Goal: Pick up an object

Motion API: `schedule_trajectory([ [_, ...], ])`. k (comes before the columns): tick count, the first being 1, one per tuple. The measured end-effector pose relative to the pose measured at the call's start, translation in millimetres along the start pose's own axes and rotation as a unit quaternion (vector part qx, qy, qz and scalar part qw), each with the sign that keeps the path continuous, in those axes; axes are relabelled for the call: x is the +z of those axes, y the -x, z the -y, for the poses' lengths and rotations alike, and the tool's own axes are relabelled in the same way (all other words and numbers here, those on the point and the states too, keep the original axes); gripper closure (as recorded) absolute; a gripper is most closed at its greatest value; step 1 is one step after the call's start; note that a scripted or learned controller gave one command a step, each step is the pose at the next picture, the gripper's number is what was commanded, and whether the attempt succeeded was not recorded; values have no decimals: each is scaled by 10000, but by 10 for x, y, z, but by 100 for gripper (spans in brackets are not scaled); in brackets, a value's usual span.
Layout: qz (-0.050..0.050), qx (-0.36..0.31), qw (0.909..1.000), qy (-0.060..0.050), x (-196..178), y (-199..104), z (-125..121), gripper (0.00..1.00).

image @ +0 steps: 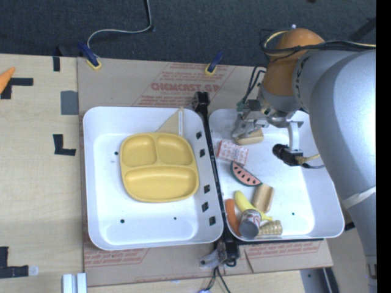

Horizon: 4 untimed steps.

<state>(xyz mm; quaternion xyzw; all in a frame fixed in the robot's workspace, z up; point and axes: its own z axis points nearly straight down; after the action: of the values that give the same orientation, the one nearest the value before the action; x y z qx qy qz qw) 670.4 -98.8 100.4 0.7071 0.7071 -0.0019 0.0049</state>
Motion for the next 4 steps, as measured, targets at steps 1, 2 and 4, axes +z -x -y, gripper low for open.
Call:
schedule_trajectory([
  [1, 2, 0, 10000, -2, 3, 1, 2, 0],
  [2, -37, -3, 10000, -14, 114, 119, 6, 0],
  [4, -25, 1, 10000, -10, 112, 89, 6, 0],
])
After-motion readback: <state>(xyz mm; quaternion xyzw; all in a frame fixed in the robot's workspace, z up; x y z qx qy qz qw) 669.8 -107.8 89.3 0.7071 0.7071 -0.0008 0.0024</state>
